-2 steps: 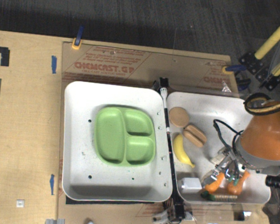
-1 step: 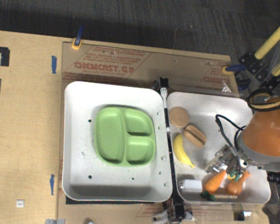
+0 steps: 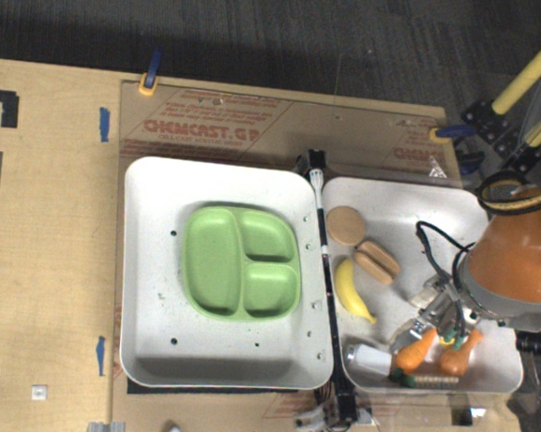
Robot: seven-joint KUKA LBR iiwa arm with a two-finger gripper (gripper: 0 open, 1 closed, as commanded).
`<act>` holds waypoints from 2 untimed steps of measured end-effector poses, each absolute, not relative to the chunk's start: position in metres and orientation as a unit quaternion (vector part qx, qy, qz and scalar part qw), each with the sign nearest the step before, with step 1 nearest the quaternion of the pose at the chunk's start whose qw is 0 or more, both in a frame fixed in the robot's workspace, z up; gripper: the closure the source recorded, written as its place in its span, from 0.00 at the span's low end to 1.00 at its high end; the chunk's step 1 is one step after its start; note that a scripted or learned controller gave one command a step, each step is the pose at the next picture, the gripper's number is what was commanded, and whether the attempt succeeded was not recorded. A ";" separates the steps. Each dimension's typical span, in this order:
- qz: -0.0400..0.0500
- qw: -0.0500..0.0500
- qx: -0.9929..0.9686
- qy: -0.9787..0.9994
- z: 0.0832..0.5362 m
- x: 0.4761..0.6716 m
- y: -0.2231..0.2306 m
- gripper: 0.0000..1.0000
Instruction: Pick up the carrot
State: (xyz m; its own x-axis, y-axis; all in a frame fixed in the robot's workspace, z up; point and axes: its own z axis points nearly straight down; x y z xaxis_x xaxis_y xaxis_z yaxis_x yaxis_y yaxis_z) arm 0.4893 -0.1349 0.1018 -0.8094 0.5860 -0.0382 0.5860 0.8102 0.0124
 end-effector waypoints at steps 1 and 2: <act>0.001 0.025 0.309 0.951 0.113 0.492 -0.134 1.00; 0.001 0.025 0.309 0.951 0.112 0.492 -0.134 0.00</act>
State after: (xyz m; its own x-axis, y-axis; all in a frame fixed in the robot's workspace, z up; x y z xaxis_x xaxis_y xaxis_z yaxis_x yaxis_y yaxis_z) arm 0.4918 -0.1343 0.1121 -0.8074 0.5882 -0.0463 0.5881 0.8086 0.0176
